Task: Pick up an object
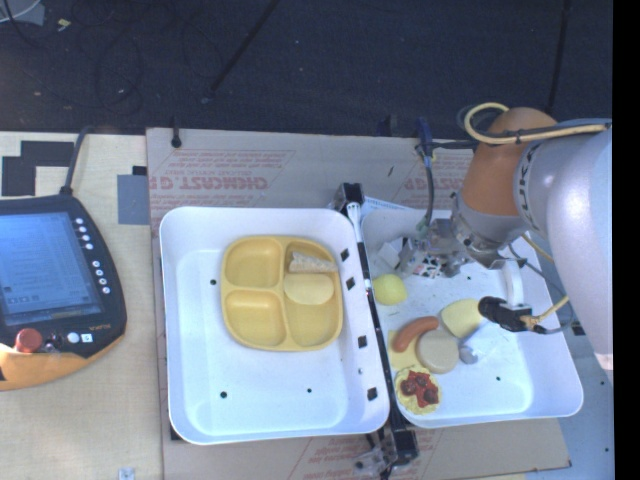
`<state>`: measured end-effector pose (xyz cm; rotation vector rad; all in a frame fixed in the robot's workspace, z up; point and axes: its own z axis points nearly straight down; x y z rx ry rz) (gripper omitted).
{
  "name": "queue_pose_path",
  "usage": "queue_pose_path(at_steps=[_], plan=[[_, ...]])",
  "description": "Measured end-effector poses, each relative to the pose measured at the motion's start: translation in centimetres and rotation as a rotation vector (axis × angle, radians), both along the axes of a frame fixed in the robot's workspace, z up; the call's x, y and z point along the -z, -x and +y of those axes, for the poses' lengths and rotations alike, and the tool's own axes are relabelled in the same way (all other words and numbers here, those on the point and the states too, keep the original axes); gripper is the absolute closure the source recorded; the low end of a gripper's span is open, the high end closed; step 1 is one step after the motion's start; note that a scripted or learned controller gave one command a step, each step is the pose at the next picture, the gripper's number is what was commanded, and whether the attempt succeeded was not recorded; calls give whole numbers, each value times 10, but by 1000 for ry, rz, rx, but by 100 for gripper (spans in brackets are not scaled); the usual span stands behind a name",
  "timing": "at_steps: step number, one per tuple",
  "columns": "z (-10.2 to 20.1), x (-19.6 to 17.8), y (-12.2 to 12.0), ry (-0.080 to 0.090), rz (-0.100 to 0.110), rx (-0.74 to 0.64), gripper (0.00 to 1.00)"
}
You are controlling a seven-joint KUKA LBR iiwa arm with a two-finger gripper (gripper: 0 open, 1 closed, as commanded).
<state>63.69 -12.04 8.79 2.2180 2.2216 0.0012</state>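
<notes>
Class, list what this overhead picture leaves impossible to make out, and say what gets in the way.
- Gripper: too small and cluttered in the camera view to read.
- Right bin: its far right corner is covered by the arm.
- Handheld screen: cut by the left edge, text too small.

The arm is a thick, smooth cylinder of pale silver-grey with a rounded orange band above the wrist. A yellow cable loops over that band — thinner cables trail beside it. The tool is a small cluster of dark and metallic parts.
</notes>
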Motion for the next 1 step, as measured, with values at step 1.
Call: queue_pose_path(at_steps=[1], plan=[[27, -1, -4, 20, 13, 8, 0]])
